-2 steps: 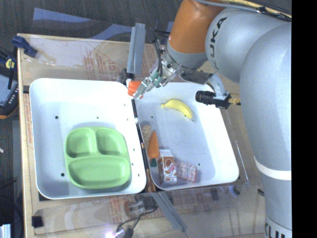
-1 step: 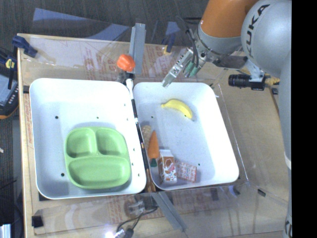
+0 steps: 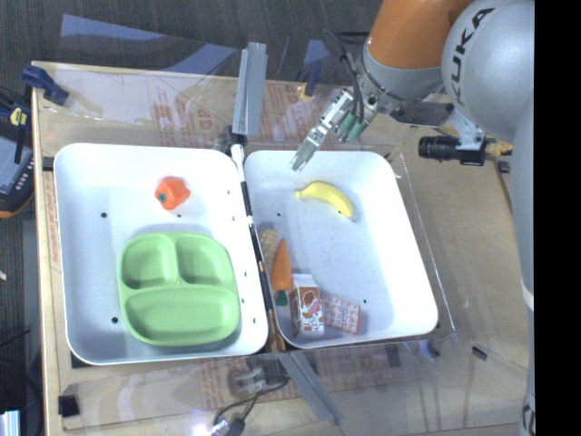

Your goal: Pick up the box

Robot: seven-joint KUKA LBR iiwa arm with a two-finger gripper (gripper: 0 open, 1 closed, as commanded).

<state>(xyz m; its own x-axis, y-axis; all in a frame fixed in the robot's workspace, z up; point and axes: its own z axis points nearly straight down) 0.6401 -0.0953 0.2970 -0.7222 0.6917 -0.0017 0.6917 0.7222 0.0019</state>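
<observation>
Box (image 3: 308,308) upright (top twd far side)

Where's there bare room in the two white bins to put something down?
Left bin: bare floor along its far edge and left side, around the orange toy; the green tray fills the near half. Right bin: open from below the banana to the right wall. Its near-left corner is crowded with the carrot and box.

Arm comes in from 3 o'clock, grey links, orange band above the wrist. Wrist tilted, claw (image 3: 306,150) angled down toward 7 o'clock. Fingers close together, nothing between them that I can see.
</observation>
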